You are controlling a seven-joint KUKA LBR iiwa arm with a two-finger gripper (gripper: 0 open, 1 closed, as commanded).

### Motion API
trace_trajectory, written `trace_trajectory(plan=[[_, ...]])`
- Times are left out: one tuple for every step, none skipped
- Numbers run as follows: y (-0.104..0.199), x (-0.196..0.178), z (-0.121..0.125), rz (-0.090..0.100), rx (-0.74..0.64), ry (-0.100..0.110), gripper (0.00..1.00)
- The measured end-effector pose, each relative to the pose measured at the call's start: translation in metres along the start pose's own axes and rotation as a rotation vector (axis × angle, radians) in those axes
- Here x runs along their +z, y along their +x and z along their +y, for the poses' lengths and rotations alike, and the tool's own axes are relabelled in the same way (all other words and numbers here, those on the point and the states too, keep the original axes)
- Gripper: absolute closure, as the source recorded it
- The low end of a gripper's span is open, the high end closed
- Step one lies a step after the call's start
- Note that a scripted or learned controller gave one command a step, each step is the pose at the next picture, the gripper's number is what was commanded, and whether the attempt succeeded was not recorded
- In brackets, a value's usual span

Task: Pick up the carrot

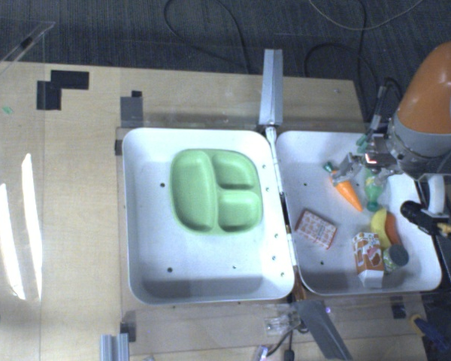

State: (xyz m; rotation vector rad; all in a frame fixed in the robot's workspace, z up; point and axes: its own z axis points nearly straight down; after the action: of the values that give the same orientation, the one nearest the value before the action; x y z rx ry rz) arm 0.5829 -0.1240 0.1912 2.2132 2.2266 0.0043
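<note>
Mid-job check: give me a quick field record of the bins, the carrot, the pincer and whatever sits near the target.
left bin: shallow white bin holding a light green three-compartment plastic tray
right bin: shallow white bin holding the small items
target: small orange carrot, lying flat in the right bin's upper part
pincer: pincer just above the carrot, fingers unclear
neighbours: patterned red-and-white flat packet; small white-and-orange carton; yellow and orange toy fruit

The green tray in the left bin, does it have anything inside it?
The green tray shows three bare compartments, nothing lying in them. What is under it, on the left bin floor, is covered.
</note>
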Motion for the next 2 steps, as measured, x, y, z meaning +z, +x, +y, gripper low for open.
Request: trace_trajectory(plan=[[0.013, 0.103, 0.011, -0.002, -0.001, -0.008, 0.00], [0.015, 0.091, 0.014, 0.001, -0.001, -0.013, 1.00]])
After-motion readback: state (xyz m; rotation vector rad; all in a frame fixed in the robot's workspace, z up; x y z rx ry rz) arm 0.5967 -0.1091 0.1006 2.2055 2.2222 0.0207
